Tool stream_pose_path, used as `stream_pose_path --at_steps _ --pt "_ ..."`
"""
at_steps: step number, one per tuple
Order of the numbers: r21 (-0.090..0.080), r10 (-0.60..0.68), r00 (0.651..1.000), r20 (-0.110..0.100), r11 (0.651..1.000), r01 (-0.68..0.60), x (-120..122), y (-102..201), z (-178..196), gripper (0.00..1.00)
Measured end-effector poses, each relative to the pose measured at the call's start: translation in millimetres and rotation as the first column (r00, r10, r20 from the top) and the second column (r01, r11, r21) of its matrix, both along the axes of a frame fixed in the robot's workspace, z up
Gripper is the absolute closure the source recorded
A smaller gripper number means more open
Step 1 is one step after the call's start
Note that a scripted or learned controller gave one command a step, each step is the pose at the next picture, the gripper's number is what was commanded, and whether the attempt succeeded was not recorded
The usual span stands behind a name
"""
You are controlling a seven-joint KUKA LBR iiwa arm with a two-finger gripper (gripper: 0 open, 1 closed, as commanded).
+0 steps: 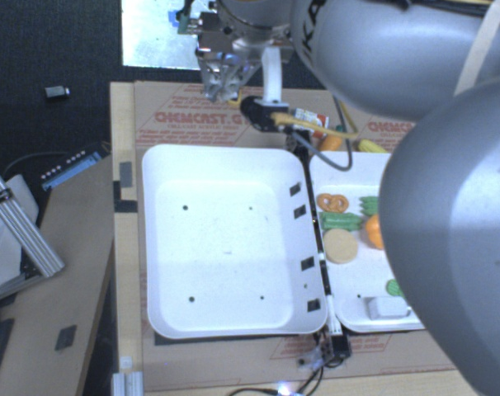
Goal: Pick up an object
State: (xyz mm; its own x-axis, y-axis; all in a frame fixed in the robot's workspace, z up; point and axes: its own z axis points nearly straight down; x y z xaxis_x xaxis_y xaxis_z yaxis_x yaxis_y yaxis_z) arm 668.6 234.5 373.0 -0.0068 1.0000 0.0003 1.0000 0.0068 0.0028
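Note:
My gripper (221,83) hangs high over the brown cardboard behind the left bin's (163,159) back rim, left of a black cable fitting (258,112). The objects lie in the right bin (349,320): a pretzel (332,202), a green pod (342,219), a tan round disc (341,246), an orange ball (372,232), a small green piece (393,287) and a pale grey block (388,308). At that bin's back edge sit an orange item (332,142) and a yellow one (370,147). The grey arm hides the bin's right part.
The arm's big grey body (448,180) covers the right side of the view. A black divider with clips (312,221) runs between the bins. Metal rails (19,229) and a blue strip (68,165) lie off the bench at left.

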Motion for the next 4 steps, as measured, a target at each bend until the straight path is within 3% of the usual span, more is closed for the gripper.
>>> stream_pose_path --at_steps 1,2,3,4 --pt "-0.001 -0.002 1.000 -0.005 1.000 0.002 -101.6 -1.0 -54.8 1.00" --pt "0.005 -0.001 1.000 0.007 1.000 0.001 -117.7 -0.1 95.7 1.00" --pt "0.001 -0.006 1.000 0.000 1.000 0.006 -95.0 -0.4 93.1 1.00" --pt "0.000 -0.005 1.000 0.001 1.000 0.005 -49.6 -15.9 104.4 1.00"
